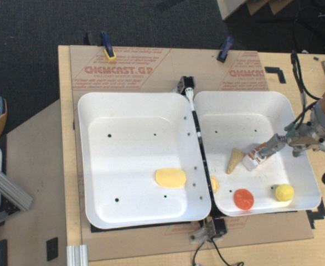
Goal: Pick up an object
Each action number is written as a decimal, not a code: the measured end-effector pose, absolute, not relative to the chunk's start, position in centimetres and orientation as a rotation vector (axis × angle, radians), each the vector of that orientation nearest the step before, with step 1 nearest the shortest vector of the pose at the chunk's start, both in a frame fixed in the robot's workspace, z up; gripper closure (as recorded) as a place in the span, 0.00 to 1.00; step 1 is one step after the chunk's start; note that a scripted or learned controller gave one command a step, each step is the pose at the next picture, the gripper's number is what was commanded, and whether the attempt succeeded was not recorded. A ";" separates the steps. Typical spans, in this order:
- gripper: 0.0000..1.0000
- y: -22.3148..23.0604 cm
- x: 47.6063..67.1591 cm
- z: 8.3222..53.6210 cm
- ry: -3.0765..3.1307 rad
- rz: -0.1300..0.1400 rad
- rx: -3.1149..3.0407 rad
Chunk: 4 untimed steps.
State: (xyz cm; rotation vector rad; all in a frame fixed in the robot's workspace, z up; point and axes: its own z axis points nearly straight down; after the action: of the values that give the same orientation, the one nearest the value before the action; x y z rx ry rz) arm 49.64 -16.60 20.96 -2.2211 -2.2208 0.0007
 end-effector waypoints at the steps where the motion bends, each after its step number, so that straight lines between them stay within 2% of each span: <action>1: 0.00 -20.7 57.1 15.0 -2.226 0.000 -2.224; 2: 0.00 -12.9 58.3 8.1 -2.224 0.001 -2.211; 3: 1.00 -13.4 58.3 9.5 -2.222 -0.001 -2.223; 4: 1.00 -2.8 57.2 19.1 -2.238 -0.015 -2.211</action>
State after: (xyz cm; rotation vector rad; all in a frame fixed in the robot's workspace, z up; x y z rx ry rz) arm 57.20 -2.84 19.09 -2.2112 -2.2379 -0.0155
